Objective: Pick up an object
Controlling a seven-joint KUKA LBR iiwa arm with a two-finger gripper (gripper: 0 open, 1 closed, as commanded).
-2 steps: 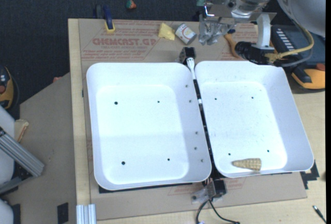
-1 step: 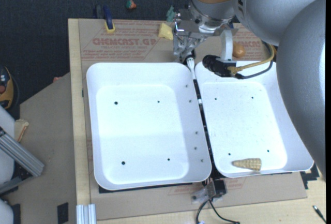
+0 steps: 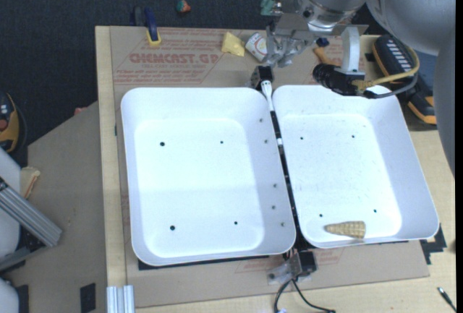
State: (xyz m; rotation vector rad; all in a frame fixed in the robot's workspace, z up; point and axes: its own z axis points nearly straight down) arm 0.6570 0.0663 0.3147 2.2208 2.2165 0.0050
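Tan cone-shaped object (image 3: 346,230) at right bin's (image 3: 405,160) near edge; pincer (image 3: 283,48) beyond bins, grip state indiscernible.

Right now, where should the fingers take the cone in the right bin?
Grip the cone across its wider right half, coming straight down. It lies flat with its long axis running left-right, close to the right bin's near wall, so closing front-to-back is probably tight there.
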